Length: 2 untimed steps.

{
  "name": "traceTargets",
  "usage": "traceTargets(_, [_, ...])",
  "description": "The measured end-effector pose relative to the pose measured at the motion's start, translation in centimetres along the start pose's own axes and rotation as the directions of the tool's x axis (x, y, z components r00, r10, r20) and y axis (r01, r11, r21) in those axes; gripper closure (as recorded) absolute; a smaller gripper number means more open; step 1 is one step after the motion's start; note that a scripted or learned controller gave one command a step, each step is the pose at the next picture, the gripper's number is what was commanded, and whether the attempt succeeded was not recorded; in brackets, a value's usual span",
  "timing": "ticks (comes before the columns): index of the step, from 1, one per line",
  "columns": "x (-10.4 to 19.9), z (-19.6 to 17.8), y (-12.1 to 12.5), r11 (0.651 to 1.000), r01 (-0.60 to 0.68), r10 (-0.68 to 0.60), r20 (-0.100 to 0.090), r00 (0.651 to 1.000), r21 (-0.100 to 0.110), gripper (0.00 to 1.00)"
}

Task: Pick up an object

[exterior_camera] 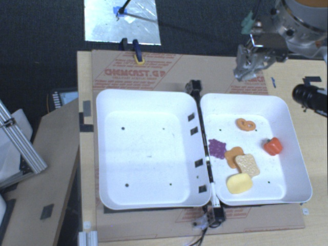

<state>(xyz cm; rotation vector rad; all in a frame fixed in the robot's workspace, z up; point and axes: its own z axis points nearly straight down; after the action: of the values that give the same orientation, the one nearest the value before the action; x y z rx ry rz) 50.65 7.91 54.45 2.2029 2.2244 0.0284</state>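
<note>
- Objects to pick all lie in the right bin [294,137]: a pretzel [246,124], red pepper [273,146], purple grapes [217,148], toast [247,164], an orange piece [233,155] and a yellow piece [239,183].
- Gripper [249,68] hangs above the bench beyond that bin; whether its jaws are parted or closed cannot be told.
- Nothing appears lifted; descent, grasp and lift all remain.

Red lettering on the brown board [136,72] under the bins read "CHEMCAST GP". Smaller red print beside it was too blurred to read.
</note>
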Motion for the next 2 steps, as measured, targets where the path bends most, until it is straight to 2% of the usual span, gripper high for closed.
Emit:
traceTargets(1, [8.0,1.0,-2.1,1.0,0.003,-0.003,0.002,1.0,0.019,1.0])
traceTargets(2, [7.5,-0.2,-1.9,1.0,-0.002,0.002,0.002,1.0,0.016,1.0])
